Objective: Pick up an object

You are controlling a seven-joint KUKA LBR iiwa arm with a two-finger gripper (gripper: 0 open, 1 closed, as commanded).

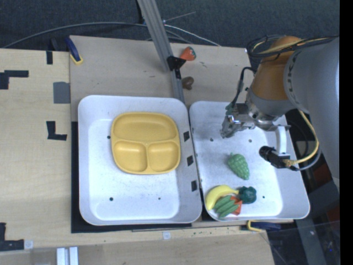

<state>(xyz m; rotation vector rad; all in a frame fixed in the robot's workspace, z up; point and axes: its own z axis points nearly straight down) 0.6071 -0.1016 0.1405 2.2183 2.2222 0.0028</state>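
So the arm [292,76] is leaning in from the right, orange band and all, with its pincer [229,127] hanging over the upper part of the right bin [292,206]; the tips point down at bare white floor; honestly I can't tell from here how far apart they are, it's too small and dark, and I don't see anything caught in them.

The stuff to pick from is all lower down in that same bin; there's a bumpy green fruit [239,165] lying on its own about the middle, just below the pincer but not touching it; then down by the front left corner there's a little heap: a yellow banana [216,194] curled along the corner, a green and red veggie thing [228,205] tucked right against it, and a dark green lump [247,194] touching both on the right side.

Left bin [91,164] has a yellow divided plate [146,141] sitting in its upper half, three compartments, flat on the bottom.

Out on the tabletop [110,65] behind the bins there's a grey pole [154,21] slanting up, with a small orange clip [188,53] and a brownish blob [187,83] near its foot; a blue and yellow thing [74,51] sits near the far left corner.
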